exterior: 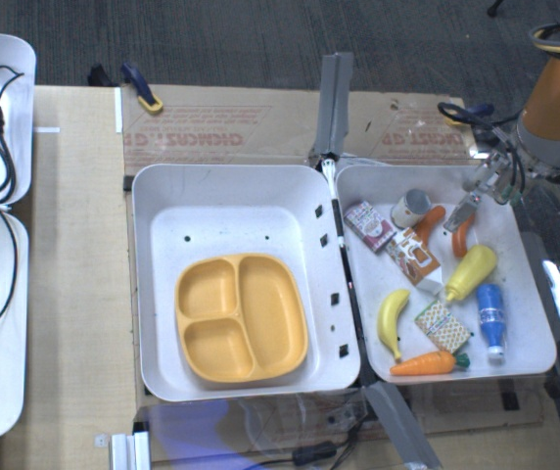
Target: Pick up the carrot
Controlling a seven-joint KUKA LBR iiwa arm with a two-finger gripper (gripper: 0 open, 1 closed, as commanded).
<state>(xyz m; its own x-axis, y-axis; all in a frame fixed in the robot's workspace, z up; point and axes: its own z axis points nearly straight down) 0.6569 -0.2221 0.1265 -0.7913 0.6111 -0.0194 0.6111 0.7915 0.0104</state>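
Observation:
The carrot (424,364) is orange with a green stub at its right end. It lies flat along the front wall of the right bin (535,262), just below a banana and a patterned box. My gripper (484,192) hangs over the far right corner of that bin, well behind the carrot and apart from it. Nothing shows in its grasp. The orange band of the arm (557,96) sits above it at the right edge.
The right bin is crowded: a banana (391,323), patterned box (443,326), yellow bottle (471,272), blue bottle (490,321), red box (369,225), snack packet (415,255), small can (412,206) and two orange-red pieces (463,235). The left bin holds a yellow divided plate (243,316).

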